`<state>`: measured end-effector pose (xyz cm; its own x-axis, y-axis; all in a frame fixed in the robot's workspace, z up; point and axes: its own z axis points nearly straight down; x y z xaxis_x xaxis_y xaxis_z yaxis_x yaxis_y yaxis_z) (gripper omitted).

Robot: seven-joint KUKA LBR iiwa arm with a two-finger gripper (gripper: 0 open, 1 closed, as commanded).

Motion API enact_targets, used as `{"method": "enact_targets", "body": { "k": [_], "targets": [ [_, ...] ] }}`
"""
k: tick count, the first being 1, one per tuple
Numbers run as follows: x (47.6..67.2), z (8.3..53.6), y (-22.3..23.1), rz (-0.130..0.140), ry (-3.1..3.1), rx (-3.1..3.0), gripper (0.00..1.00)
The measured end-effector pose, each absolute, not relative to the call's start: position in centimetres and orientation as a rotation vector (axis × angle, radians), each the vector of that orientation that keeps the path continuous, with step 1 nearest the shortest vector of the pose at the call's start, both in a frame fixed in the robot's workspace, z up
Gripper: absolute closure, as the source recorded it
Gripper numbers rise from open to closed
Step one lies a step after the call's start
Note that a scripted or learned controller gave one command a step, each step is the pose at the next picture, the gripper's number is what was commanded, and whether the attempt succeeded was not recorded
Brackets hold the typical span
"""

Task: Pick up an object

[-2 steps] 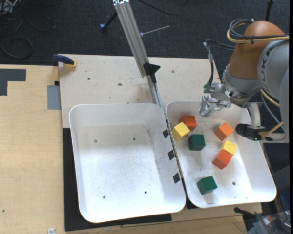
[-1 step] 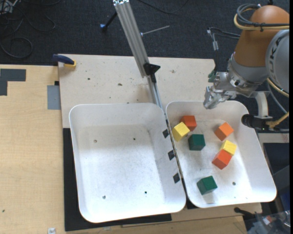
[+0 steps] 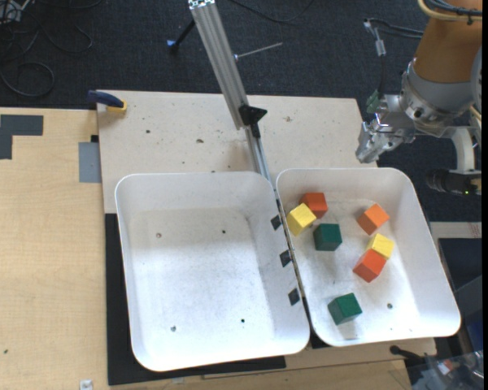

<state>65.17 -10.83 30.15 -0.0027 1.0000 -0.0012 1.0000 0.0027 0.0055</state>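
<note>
The desk (image 3: 179, 128) is carrying two shallow white bins side by side. The left bin (image 3: 138, 193) is showing only small dark specks on its floor. The right bin (image 3: 427, 218) is holding all seven candidate cubes.

The arm (image 3: 447, 47) is hanging above the right bin's far right corner, with the tool (image 3: 372, 151) sitting just outside the far rim. How far the tool is open cannot be told at this size; nothing is showing between its tips, so it is judged to be carrying nothing.

An aluminium rail (image 3: 224, 63) is slanting down to the wall shared by the bins.

Cubes in the right bin:
- An orange-red cube (image 3: 370, 265) is touching a small yellow cube (image 3: 381, 244) at its far side.
- A green cube (image 3: 344, 307) is lying alone near the front.
- A dark green cube (image 3: 327, 236) is lying just beside a yellow cube (image 3: 302, 216), which is touching a red-orange cube (image 3: 314, 203).
- An orange cube (image 3: 373, 218) is lying apart, nearest the tool.

Risks, as judged:
1. Touching pairs are likely to cause a jam or a double catch if the tool descends on them.
2. The yellow cube near the shared wall is leaving little room for a tip on that side.
3. A descent from the present position would be striking the rim.
4. The tilted cubes could be slipping out of a misaligned grip.
</note>
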Motion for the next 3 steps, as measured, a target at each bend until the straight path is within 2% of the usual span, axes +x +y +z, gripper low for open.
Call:
{"method": "enact_targets", "body": {
  "k": [2, 3],
  "targets": [
    [59.3, 26.2, -1.0, -0.006, 2.23, 2.223, 1.0],
    [56.1, 26.0, 3.4, -0.004, 2.23, 2.221, 1.0]
  ]
}}
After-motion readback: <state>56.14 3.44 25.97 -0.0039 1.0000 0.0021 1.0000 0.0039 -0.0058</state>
